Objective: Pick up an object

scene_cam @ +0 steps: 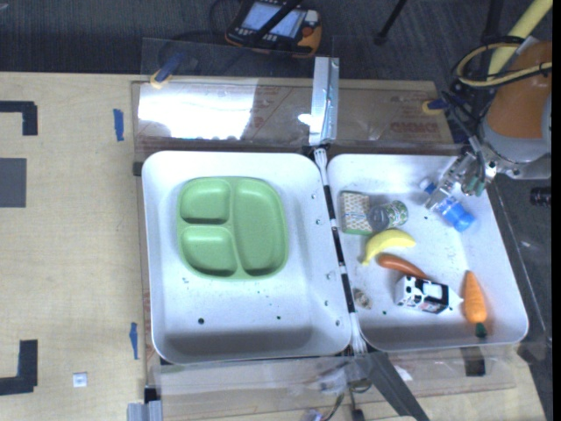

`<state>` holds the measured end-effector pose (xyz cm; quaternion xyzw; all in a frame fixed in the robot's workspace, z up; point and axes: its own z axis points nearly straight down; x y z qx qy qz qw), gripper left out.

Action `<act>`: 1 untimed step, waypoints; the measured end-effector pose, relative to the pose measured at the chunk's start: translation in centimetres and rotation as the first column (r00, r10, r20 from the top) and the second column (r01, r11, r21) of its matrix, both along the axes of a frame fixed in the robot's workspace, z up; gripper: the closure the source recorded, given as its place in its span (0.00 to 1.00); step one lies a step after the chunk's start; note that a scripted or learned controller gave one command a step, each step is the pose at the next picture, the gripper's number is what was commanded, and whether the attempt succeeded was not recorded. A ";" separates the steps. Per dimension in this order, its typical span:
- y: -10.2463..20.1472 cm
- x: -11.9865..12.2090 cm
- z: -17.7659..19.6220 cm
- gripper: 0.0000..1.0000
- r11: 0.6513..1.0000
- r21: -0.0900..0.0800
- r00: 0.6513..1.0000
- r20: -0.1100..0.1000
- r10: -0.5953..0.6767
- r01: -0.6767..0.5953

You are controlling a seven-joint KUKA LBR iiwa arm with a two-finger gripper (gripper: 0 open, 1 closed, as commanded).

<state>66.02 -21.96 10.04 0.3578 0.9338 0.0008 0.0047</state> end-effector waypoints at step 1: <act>5.4 -0.3 -1.4 1.00 0.998 0.003 0.998 -0.008 -0.067 0.067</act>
